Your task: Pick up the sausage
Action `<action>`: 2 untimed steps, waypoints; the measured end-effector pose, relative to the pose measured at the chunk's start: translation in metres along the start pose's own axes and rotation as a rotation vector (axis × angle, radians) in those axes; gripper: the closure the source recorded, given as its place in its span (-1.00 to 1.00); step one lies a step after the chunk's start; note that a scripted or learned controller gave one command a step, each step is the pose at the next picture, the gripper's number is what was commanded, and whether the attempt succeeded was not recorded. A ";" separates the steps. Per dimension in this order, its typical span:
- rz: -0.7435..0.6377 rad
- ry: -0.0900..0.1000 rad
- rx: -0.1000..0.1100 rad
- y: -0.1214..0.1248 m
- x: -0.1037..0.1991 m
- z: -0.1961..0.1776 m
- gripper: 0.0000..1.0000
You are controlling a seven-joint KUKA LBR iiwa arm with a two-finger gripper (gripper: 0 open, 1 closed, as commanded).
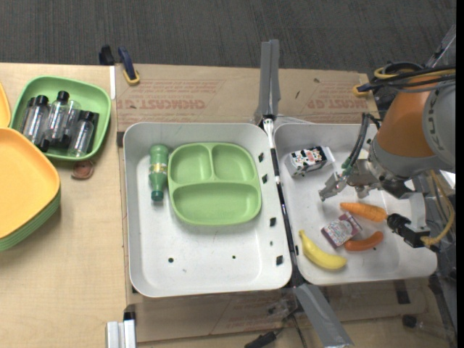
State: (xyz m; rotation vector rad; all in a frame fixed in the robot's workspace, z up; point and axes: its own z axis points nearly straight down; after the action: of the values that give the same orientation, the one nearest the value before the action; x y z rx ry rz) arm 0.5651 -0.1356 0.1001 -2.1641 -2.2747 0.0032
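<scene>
Two white bins side by side on the bench, sausage (363, 241) at 5 o'clock in the right bin (312, 278), just below a carrot (365, 211), beside a banana (322, 252), gripper (346, 186) above, jaws spread, holding nothing, green tray (214, 183) in the left bin (203, 274).

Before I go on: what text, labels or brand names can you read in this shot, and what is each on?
"CHICKCAST GP": my best reading of the red print, seen upside down, repeated on the cardboard sheet behind the bins.
Small carton: print too small to read.
Pink packet: blurred, unreadable.
Bottles in the green tray: no legible labels.
</scene>
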 end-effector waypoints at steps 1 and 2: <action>-0.069 0.001 0.001 -0.030 -0.018 0.010 -1.00; -0.083 0.001 0.000 -0.035 -0.017 0.009 -1.00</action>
State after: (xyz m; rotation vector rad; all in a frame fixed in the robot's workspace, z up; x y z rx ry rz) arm 0.5308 -0.1544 0.0908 -2.0668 -2.3624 0.0027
